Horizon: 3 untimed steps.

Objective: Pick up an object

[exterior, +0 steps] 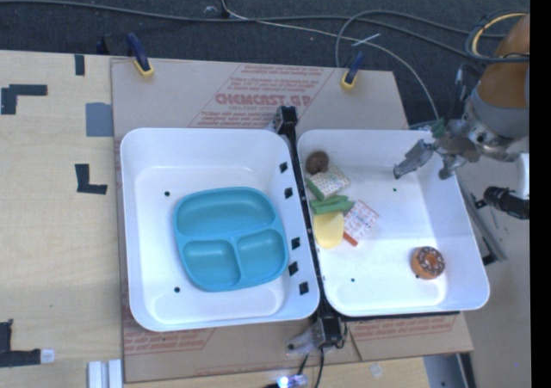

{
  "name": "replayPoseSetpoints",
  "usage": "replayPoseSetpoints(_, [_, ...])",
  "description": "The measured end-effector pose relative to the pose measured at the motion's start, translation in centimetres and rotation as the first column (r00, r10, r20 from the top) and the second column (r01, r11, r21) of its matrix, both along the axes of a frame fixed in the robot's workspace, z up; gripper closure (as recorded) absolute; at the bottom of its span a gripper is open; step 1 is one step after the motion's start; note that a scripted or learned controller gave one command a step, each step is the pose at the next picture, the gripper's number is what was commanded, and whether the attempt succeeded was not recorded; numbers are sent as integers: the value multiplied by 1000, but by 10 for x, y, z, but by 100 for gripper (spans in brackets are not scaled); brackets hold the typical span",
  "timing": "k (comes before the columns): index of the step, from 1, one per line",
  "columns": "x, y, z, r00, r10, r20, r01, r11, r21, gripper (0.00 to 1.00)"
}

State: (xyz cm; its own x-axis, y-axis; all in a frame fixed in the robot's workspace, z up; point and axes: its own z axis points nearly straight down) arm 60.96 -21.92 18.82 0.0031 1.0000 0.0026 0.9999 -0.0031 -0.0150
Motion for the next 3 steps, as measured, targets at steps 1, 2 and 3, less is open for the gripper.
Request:
replayPoseSetpoints(1, [3, 1, 10, 1000, 5, 14, -4, 1000, -3, 0])
replayPoseSetpoints(2, [2, 11, -39, 1000, 4, 10, -4, 1000, -3, 0])
replayPoseSetpoints(3, [-1, 17, -101, 1000, 5, 12, -5, 1000, -4, 0])
